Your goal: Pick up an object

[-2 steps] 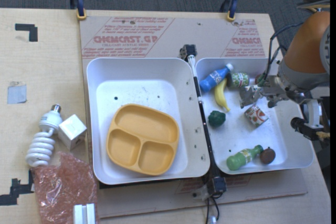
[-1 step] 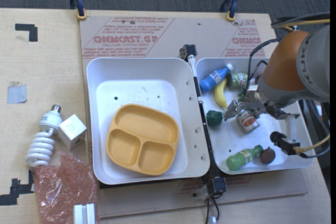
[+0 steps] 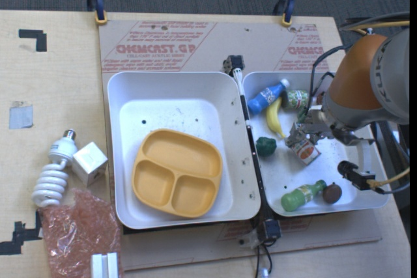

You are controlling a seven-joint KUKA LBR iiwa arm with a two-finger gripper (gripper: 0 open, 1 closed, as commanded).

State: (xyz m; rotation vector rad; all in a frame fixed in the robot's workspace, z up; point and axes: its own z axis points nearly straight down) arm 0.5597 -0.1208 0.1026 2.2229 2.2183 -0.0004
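From my screen, the jaws (image 3: 301, 140) are down inside the right bin (image 3: 365, 198), right over a small can (image 3: 306, 151) with a red and white label, and I cannot tell whether they are spread or pinched on it, because the wrist hides the tips. The can lies tilted on the bin floor, touching or just under the tool, so I judge it to be the object this try is aimed at, though I would not call it held. Taking the can as my landmark: a banana (image 3: 273, 119) lies just to its upper left, with a blue bottle (image 3: 266, 97) beyond that and a small green-labelled jar (image 3: 297, 99) above. A dark green lump (image 3: 265, 146) sits to its left near the bin wall. Below the can lie a green bottle (image 3: 301, 196) and a dark brown round thing (image 3: 332, 193), close together. The clutter probably explains the steep approach from above. Well left of the can, the other bin (image 3: 124, 140) holds a yellow divided tray (image 3: 176, 172), and further left on the table (image 3: 45, 94) lie a light bulb (image 3: 53, 172) and a white cube (image 3: 90, 160).
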